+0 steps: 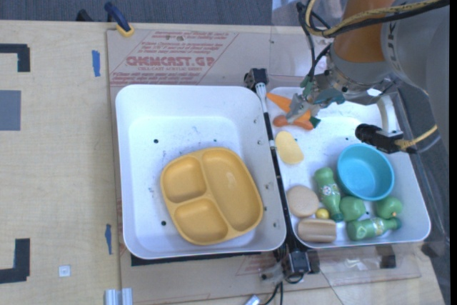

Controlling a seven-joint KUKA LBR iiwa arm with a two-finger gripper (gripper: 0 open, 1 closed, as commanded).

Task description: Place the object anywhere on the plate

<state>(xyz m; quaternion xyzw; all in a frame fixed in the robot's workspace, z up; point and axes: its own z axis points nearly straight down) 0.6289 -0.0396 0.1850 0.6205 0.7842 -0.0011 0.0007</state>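
The grasp step is under way: the pincer (308, 105) is set over the orange carrot (296, 119) at twelve o'clock in the right bin (421, 214); its state cannot be told. A lift, then travel toward nine o'clock to the yellow plate (211, 194), would be required.
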